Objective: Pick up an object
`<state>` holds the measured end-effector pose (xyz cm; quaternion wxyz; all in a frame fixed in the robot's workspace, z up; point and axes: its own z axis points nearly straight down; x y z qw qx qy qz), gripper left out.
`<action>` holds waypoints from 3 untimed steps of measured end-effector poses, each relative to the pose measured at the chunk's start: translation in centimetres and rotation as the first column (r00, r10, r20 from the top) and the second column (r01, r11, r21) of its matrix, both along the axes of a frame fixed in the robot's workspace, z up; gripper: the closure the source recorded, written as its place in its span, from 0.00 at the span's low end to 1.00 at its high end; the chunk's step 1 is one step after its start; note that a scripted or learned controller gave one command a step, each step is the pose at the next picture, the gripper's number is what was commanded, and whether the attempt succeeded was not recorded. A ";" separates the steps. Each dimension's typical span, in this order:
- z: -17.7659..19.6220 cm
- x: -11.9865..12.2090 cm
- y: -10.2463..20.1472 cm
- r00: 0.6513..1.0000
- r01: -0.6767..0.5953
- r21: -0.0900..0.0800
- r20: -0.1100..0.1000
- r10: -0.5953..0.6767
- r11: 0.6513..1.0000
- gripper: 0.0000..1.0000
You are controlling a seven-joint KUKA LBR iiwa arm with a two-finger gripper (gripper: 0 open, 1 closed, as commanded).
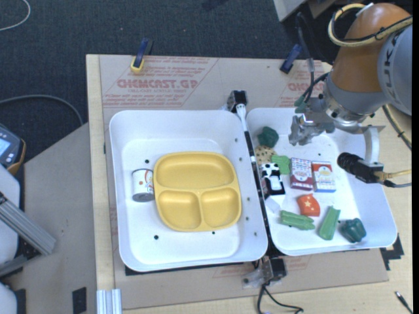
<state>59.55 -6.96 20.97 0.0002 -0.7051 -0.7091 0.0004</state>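
Note:
My gripper (304,133) hangs over the back of the right bin (376,201), below the arm's orange band. A dark green toy (268,136) lies just to its left. In front of it sit two small red-and-white boxes (313,175). A light green piece (280,163) and a black-and-white cow figure (272,176) lie near the bin's left wall. Nothing is seen held in the gripper.
Toward the right bin's front lie a red-orange toy (308,205), a green pickle (296,220), another green piece (328,222) and a dark green pepper (353,229). The left bin (124,136) holds a yellow divided plate (196,190) and a small can (142,184).

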 end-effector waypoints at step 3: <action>2.0 2.5 0.4 1.000 0.005 -0.002 -0.001 -0.005 1.000 1.00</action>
